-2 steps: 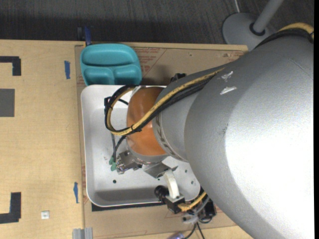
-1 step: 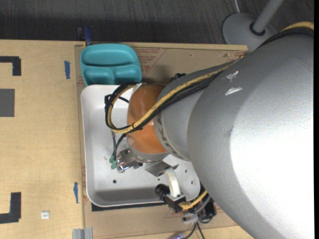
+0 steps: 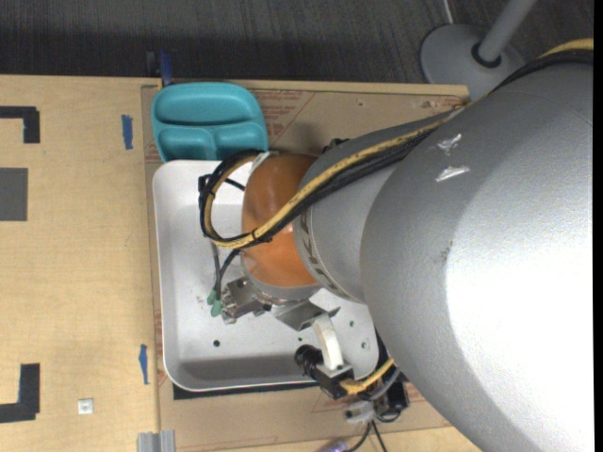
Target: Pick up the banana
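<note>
Banana: I cannot find it anywhere here, so my guess is that it lies beneath the arm (image 3: 452,252), which covers the middle of the white bin (image 3: 179,281) and everything toward 3 o'clock. The gripper (image 3: 226,304) hangs low over the bin floor at about 7 o'clock from the orange band (image 3: 273,224); whether it is released or clenched I cannot tell, and nothing shows in it. To do this step well, the descent should be straight and slow, the close centred across the fruit's narrow width, then a vertical lift clear of the rim. The bin is smooth, glossy plastic with rounded corners and a shallow wall. A teal tray (image 3: 209,121), moulded and matt with soft compartments, sits at 12 o'clock, touching the bin's edge. A yellow-and-black braided cable (image 3: 283,210) loops over the satin grey casing
</note>
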Motion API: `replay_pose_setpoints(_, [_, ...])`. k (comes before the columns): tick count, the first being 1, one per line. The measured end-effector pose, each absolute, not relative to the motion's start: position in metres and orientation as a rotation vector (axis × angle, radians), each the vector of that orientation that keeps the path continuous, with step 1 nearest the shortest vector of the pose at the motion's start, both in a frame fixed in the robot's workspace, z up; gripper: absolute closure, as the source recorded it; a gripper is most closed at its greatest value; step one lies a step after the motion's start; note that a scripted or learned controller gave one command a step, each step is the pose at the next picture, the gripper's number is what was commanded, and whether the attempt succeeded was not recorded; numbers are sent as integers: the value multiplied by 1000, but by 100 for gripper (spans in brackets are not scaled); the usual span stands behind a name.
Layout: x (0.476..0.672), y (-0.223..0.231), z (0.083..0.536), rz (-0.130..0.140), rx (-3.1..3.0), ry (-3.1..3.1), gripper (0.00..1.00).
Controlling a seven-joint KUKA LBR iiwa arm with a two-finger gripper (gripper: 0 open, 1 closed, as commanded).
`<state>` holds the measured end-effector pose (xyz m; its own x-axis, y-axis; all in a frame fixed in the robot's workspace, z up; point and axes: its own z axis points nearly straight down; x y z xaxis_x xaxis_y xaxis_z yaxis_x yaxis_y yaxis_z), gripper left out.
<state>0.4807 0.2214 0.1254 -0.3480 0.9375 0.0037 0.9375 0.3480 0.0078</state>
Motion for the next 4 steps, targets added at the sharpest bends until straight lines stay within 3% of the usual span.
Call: replay_pose_setpoints(4, [482, 223, 164, 20, 1787, 2575, 100])
